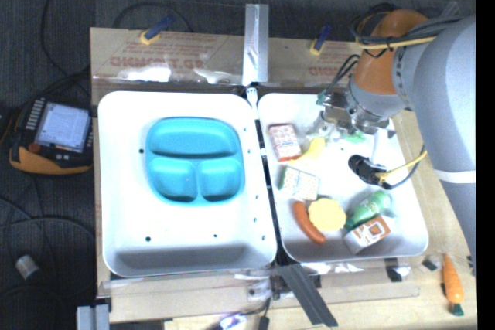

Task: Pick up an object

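Hovering metal hand (338,113) over right white bin (410,189), grip unclear, glossy blue tray (195,160) left

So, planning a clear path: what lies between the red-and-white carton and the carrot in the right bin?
In the camera view, the small white patterned packet lies between the red-and-white carton and the carrot.

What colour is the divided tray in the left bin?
Light blue: the tray, seen in the camera view, lying in the white left bin.
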Motion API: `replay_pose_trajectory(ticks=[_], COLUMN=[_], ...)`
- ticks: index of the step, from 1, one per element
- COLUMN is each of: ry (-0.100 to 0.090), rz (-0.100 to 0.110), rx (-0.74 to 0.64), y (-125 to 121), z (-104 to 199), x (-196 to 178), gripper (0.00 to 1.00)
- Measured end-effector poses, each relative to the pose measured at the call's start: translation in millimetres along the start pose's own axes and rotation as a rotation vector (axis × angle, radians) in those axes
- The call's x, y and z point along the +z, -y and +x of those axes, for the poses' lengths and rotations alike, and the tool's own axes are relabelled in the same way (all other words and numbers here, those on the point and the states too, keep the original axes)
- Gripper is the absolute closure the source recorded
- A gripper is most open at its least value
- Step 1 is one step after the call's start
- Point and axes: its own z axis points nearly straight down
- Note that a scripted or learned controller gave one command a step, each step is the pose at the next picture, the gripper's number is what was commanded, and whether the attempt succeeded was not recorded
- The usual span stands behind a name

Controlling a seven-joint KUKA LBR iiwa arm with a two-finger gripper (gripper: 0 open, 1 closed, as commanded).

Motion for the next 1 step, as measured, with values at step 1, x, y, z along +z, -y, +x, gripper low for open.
replay_pose_trajectory(ticks=[1], ry=[0.003], rz=[0.018], rx=[-0.054], y=[-2.5], z=[42.7], x=[-113.4], gripper=[1.00])
